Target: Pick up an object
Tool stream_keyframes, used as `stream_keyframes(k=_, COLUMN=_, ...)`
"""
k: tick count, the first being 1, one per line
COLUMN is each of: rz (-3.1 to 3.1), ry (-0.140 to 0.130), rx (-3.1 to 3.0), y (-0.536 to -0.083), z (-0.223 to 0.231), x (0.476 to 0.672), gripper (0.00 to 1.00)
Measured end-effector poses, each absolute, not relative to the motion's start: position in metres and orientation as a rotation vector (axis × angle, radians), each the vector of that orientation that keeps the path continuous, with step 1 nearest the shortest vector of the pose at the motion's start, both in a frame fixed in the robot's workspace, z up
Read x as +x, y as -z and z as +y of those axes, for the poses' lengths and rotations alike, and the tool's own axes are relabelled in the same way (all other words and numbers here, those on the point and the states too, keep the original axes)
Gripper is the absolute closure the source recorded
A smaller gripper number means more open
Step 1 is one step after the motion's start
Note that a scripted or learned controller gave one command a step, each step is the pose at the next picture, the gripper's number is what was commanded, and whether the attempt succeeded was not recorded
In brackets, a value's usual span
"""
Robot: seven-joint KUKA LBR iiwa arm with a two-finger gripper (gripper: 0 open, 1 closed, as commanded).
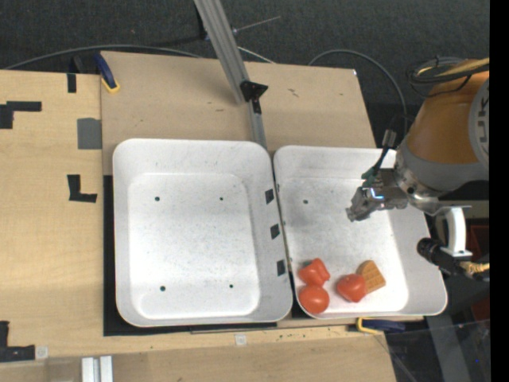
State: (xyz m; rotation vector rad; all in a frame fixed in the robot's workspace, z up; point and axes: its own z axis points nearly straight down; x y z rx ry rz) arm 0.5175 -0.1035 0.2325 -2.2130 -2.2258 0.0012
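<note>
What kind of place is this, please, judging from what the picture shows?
Probably a robotics lab or test bench, not a home or shop. Two shallow white bins sit side by side on a plywood bench, a grey and orange robot arm reaches over the right bin, and cables trail across the dark floor.

Very little can be read here. The one trace of lettering is on the arm (465,138), at the far right of the scene: dark letter strokes on the pale grey casing just beside the orange band, cut off by the picture's edge. They may be part of a maker's name, but too little shows to read a word. The black marks on the bench (48,157) at the left are plain bars and angles, not letters or numbers.
</note>
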Motion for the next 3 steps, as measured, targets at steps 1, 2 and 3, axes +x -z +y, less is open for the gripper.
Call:
stream_keyframes(k=1, rz=-2.226, ry=0.0, rx=-2.211, y=-0.225, z=-0.043, x=0.519, gripper=1.0)
stream_keyframes(k=2, rz=-2.227, ry=-0.002, rx=-2.211, y=-0.215, z=0.012, x=0.516, gripper=1.0)
stream_keyframes(k=3, rz=-2.229, ry=0.001, rx=-2.211, y=-0.229, z=0.068, x=0.513, gripper=1.0)
